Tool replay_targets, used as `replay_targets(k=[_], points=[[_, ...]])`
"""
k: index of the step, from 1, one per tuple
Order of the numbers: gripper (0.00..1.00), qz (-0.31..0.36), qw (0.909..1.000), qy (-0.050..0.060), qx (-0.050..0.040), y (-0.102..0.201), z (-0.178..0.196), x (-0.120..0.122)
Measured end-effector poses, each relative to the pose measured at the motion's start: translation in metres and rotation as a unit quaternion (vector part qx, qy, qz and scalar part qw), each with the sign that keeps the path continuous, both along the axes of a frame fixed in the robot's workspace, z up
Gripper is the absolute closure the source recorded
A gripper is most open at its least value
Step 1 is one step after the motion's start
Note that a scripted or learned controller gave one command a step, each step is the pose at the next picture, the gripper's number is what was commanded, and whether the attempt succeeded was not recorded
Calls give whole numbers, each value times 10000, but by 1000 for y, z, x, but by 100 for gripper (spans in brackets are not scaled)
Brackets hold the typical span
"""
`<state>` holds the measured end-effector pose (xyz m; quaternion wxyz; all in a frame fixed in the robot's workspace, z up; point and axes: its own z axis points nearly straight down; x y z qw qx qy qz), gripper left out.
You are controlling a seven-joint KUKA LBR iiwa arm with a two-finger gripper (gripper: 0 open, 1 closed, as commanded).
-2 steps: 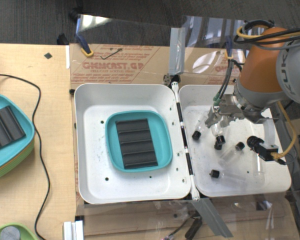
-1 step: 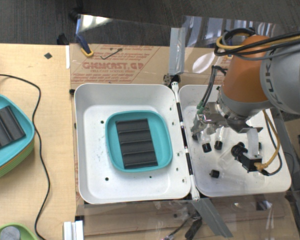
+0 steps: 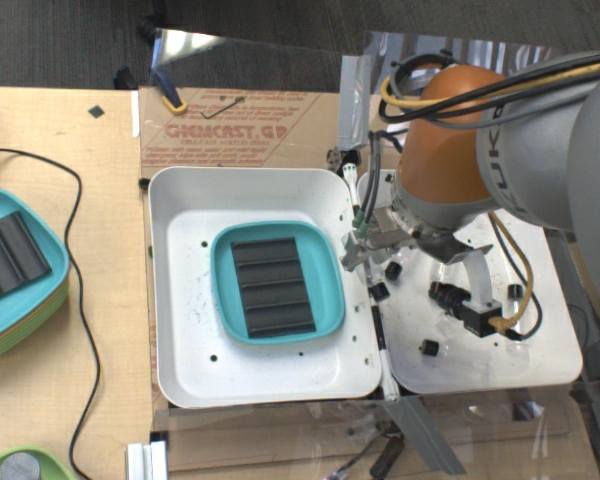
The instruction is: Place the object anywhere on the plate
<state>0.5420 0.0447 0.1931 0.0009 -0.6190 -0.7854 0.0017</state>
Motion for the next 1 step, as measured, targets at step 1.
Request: replay_targets(k=[1], points=[[0,-1,10000,0,0,0,0,0]])
